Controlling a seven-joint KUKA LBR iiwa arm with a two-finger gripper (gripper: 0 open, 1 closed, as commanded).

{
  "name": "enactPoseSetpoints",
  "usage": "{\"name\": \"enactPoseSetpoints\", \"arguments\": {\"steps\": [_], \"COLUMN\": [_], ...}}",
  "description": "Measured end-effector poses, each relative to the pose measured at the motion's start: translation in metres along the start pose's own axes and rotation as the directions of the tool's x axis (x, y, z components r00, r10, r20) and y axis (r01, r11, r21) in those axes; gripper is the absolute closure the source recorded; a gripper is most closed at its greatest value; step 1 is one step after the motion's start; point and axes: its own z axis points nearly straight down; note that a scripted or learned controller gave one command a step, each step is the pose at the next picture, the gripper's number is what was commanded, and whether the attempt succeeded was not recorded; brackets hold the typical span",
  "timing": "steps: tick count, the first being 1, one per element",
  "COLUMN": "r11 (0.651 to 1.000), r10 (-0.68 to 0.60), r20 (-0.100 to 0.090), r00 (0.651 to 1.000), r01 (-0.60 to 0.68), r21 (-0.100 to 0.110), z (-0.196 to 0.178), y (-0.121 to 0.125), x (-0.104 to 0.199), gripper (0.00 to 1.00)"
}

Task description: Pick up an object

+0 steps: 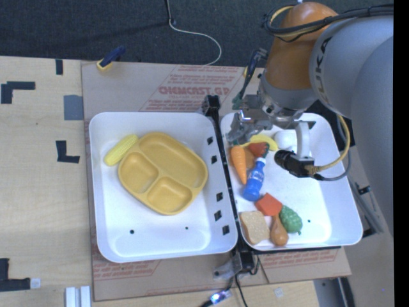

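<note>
Orange and blue crowd the right bin — carrot, blue bottle, red piece — where we lower our gripper over the heap's far end. We cannot tell its opening or any hold. The yellow tray sits apart.

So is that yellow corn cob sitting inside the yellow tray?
No, the corn cob lies on the left bin's floor, against the yellow tray's upper-left edge.

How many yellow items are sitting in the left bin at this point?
2. The yellow divided tray lies in the middle of the left bin, and a yellow corn cob rests against the tray's upper-left edge. Anything under the tray would be hidden.
</note>
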Motion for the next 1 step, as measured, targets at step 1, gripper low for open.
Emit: {"name": "enactPoseSetpoints", "arguments": {"steps": [1], "r11": [1.0], "r10": [0.002], "r20": [0.002], "r00": [1.0], "r01": [-0.002], "r21": [0.001], "z": [0.0107], "y": [0.0081], "x": [0.0372], "gripper": [1.0]}}
